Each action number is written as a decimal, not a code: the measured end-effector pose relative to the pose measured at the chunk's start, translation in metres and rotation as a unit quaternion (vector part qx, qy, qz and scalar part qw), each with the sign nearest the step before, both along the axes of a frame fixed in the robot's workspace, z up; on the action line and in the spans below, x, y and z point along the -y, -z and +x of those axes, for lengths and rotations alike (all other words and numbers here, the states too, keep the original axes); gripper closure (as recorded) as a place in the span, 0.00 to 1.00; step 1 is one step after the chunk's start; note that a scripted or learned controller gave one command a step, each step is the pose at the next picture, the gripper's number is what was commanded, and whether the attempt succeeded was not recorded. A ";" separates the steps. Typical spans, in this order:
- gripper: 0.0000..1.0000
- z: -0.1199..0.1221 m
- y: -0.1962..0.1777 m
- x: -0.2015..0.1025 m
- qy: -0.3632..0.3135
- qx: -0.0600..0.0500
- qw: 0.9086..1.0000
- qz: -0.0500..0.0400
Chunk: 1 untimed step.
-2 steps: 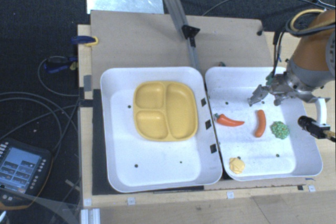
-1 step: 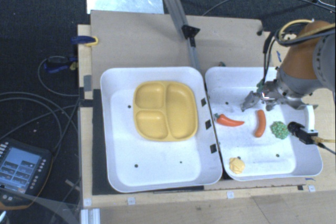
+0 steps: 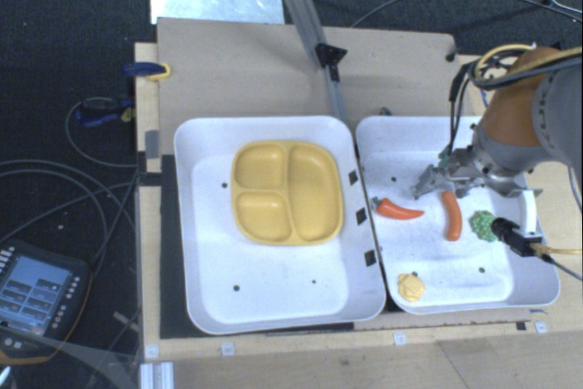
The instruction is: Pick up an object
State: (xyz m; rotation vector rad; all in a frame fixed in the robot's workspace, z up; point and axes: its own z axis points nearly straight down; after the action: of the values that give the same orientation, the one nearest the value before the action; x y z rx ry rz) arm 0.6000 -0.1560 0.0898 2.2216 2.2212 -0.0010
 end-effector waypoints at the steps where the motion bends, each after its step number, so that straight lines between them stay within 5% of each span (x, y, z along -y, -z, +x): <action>1: 1.00 0.001 -0.012 0.000 0.000 0.002 1.000 0.000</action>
State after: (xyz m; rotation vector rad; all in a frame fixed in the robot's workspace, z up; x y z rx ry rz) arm 0.6013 -0.1559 0.1022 2.2200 2.2187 0.0041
